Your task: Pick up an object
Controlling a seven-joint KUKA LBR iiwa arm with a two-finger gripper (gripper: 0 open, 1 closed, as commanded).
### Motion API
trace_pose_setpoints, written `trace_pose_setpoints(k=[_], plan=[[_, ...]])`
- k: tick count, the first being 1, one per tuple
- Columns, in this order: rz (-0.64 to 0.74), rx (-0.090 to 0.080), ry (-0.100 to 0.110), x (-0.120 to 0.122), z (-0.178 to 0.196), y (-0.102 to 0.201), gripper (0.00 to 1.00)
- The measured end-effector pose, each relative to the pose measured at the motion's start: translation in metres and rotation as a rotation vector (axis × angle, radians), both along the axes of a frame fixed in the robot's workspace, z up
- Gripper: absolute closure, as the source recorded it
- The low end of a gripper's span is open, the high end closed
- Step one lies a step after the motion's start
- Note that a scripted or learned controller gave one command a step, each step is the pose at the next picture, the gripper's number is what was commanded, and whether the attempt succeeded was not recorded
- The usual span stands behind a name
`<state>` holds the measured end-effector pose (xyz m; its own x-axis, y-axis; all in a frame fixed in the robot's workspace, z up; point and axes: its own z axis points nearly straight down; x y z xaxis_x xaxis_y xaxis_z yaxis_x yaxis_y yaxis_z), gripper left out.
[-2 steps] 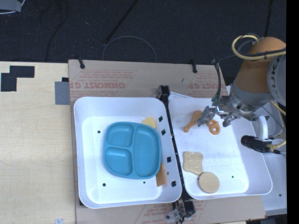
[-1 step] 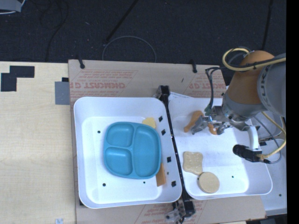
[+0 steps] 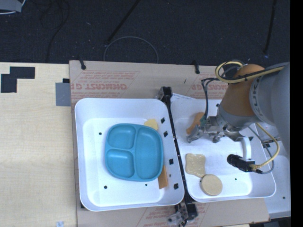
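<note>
Food pieces are the candidates here, since the task names no particular object. In the right bin (image 3: 265,193) lie three pale items: an orange-brown piece (image 3: 194,122) near the bin's upper left, a tan square slice (image 3: 195,164) lower down, and a round tan disc (image 3: 211,184) just below and to the right of the slice, the two close to or touching each other. The gripper (image 3: 192,137) sits low over the bin, just below the orange-brown piece and above the slice. Its metal fingers reach leftward toward the divider, and nothing shows between them; whether they stand wide or narrow cannot be told from this slanted overhead angle. Judging by that position, the orange-brown piece looks like the likeliest target, though the slice is also near.

A dark cylindrical part (image 3: 240,162) with a yellow cable hangs off the wrist over the bin's right half; it seems to belong to the arm (image 3: 246,98) rather than the contents.

The left bin (image 3: 90,193) holds a blue divided plate (image 3: 133,152) with three compartments, lying flat near the middle. A pale yellow piece (image 3: 151,124) peeks out at the plate's upper right edge, and a thin brown strip (image 3: 164,178) lies along its lower right edge, both tucked against the rim and partly hidden, which would make them awkward to grasp.
</note>
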<state>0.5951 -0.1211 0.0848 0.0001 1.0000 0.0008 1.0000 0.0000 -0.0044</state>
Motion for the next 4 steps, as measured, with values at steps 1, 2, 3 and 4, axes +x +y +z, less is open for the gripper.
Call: trace_pose_setpoints(k=[1, 2, 3, 4], plan=[[-0.004, 0.0, 0.0, 0.0, 0.013, -0.001, 1.0], [0.0, -0.002, -0.008, 0.003, 0.076, -0.003, 1.0], [0.002, -0.001, -0.009, 0.003, 0.136, 0.005, 1.0], [0.001, -0.002, -0.009, 0.014, 0.192, 0.002, 1.0]])
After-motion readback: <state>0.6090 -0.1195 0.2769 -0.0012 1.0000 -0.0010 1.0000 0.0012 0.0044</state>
